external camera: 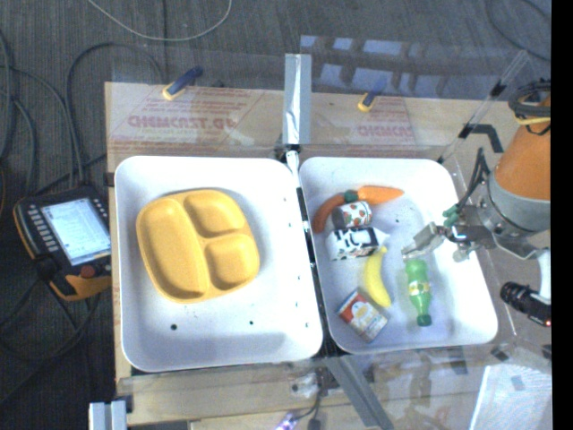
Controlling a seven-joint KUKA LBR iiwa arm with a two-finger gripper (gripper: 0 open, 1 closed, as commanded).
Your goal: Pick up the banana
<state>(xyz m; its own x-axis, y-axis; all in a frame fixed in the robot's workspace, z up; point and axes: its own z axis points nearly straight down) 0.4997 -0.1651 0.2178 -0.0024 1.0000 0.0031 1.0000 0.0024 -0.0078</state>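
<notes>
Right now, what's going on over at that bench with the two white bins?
A robot arm reaches in over the right bin, its gripper hovering just above the green bottle. The banana it is meant to pick up lies untouched in that bin, beside the bottle, among a carrot and small cartons. The left bin holds a yellow divided tray.

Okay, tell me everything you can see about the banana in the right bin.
The banana is yellow, smooth and gently curved, most likely a toy. It lies flat on the floor of the right bin, running from upper right to lower left. Its upper end meets the black and white carton; its lower end touches the small orange box. The green bottle lies alongside on its right. The gripper hovers just up and right, not holding it.
</notes>
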